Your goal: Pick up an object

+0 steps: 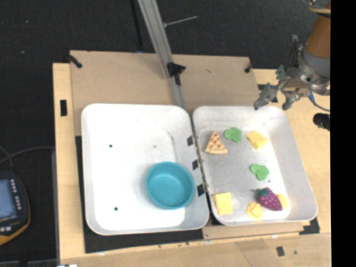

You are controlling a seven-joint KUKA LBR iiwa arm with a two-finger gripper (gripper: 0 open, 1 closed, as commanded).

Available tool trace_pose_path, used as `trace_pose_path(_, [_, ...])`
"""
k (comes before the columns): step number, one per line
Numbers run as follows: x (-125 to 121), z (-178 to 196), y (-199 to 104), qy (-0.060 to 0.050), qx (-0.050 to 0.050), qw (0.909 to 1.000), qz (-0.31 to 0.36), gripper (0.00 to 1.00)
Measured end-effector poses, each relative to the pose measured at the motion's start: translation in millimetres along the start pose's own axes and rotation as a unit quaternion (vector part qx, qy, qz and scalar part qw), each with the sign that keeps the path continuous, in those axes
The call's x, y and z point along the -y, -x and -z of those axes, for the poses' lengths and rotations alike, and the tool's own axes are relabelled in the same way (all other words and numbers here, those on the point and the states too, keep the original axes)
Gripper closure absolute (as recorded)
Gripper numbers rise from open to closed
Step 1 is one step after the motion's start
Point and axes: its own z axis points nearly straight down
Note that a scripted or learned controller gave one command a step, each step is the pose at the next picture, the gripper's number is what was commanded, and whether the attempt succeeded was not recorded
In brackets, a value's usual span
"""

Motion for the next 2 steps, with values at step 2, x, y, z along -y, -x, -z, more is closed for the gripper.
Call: trace_pose_path(2, [3.3,-62.8,3.3,-0.003,0.000,1.0000,-0.002,0.00])
